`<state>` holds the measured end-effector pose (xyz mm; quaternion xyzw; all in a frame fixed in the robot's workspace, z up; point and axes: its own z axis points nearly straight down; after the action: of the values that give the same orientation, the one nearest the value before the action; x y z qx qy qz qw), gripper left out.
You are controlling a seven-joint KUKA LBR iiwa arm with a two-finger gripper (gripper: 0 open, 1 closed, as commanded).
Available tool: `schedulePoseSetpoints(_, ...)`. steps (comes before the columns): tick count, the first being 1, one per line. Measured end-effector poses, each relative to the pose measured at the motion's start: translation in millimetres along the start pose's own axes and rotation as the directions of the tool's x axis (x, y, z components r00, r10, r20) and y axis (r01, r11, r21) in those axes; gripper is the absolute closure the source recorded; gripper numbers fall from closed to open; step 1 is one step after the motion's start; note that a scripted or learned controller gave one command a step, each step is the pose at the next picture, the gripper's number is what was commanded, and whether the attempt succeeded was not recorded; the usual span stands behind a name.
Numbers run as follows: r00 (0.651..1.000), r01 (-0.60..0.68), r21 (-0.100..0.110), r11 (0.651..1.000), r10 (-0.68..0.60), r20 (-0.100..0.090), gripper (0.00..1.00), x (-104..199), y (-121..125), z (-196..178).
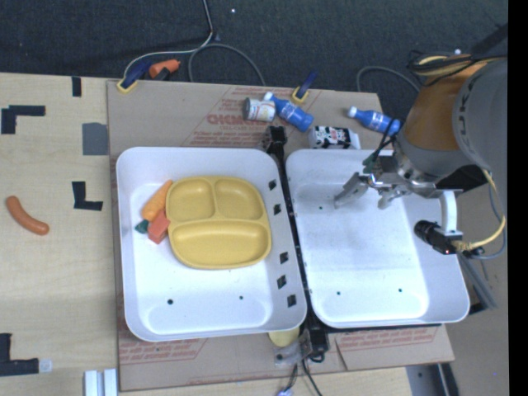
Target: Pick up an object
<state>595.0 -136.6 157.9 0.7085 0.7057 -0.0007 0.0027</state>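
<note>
**Pincer over the right bin, targets across in the left**

The arm (462, 122) reaches in from the right and its pincer (367, 190) hangs spread wide over the upper part of the right bin (371, 295), with nothing between the fingers. The bin floor beneath it looks bare.

The things worth picking lie in the left bin (198, 316): a yellow divided plate (219, 221) near the middle, and tucked against its left edge an orange carrot-like toy (155, 200) with a small red and green piece (155, 229) just below it. Outside the bins, blue-and-white bottles (280, 110) rest on the surface behind them.

To do this step well, I judge the pincer should cross the divider between the bins and settle over the orange toy, the easiest shape to span. It should line its fingers across the toy's narrow width, keeping one finger clear of the plate rim, which touches or nearly touches the toy. A straight descent with the opening kept wide should work best, closing only once both fingers flank it.
</note>
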Motion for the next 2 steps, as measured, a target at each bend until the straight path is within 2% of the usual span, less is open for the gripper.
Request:
schedulePoseSetpoints(1, 1.000, 0.004, 0.001, 1.000, -0.004, -0.002, 0.00, 39, -61, 75)
schedulePoseSetpoints(2, 1.000, 0.012, -0.010, 1.000, -0.012, -0.005, 0.00, 120, -9, -34)
